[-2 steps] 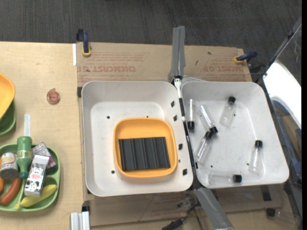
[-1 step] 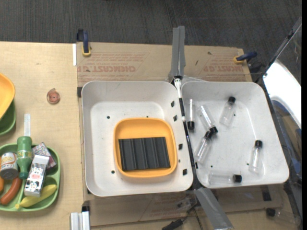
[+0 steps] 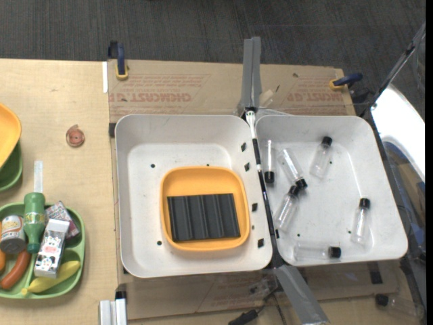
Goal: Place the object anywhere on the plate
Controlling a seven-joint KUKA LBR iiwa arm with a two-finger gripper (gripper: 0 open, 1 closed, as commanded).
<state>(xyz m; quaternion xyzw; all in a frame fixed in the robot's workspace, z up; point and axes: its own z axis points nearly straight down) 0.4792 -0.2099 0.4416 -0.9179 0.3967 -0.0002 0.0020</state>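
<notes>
Orange plate (image 3: 203,212) with a dark ridged block sits in left bin (image 3: 135,181); vials (image 3: 292,164) lie scattered in right bin (image 3: 379,181). My claw's state: cannot tell.

2 white bins sit on brown cardboard (image 3: 203,93) printed with faded red lettering. The left bin (image 3: 135,181) holds an orange plate (image 3: 203,181) bearing a dark grey ribbed slab (image 3: 204,217) marked by lengthwise grooves. The right bin (image 3: 385,202) contains clear vials (image 3: 293,170) with black caps. On the pale wooden bench (image 3: 54,93), a green tray (image 3: 71,276) carries a green bottle (image 3: 34,221), a red-and-white carton (image 3: 49,246), a yellow banana (image 3: 57,276) and a red sausage (image 3: 15,271). A yellow dish (image 3: 7,137) rests on a green one at the left edge, and the floor (image 3: 203,12) is dark grey
</notes>
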